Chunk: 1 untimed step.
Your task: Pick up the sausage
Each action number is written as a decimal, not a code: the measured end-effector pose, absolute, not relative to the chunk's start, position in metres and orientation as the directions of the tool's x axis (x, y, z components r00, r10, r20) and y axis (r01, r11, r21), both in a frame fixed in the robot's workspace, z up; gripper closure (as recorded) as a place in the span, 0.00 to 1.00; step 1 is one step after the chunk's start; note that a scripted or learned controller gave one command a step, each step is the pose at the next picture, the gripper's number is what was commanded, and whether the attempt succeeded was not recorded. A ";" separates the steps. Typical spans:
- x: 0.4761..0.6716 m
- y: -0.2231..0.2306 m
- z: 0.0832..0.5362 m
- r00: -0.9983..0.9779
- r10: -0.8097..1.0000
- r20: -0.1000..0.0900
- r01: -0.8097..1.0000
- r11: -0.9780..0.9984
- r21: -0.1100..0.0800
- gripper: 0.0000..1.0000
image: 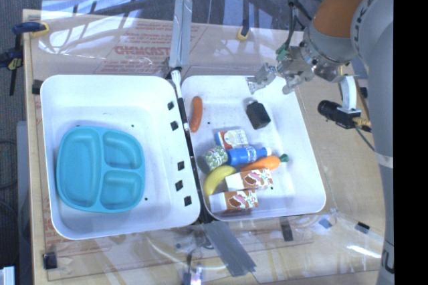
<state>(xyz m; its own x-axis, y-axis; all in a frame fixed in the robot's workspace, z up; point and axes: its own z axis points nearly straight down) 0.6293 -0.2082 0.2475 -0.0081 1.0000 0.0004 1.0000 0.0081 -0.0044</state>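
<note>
Sausage [195, 114] lies in the right bin [309, 143], close against its left wall and toward the far end, lengthwise along that wall and apart from the other items. Nothing touches it, so the pick appears not yet begun. The gripper [275, 78] hangs over the far edge of the right bin, toward its right corner, well apart from the sausage; its fingers look spread, with nothing between them. A black block [257, 114] sits near the bin's middle, just below the gripper. Toward the near end a cluster gathers: a small carton [232, 138], a blue bottle [246, 155], a carrot [265, 162], a banana [217, 177] and two more cartons [249, 179] beside it. The left bin [100, 93] holds a blue divided tray [100, 168]. Judging by this layout, all of the task remains: the arm must cross to the left wall, line up with the sausage, descend, close and lift. The nearby wall may crowd one finger.
</note>
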 end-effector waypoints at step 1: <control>0.657 -0.147 0.165 -0.171 0.985 0.002 0.985 0.171 -0.003 0.00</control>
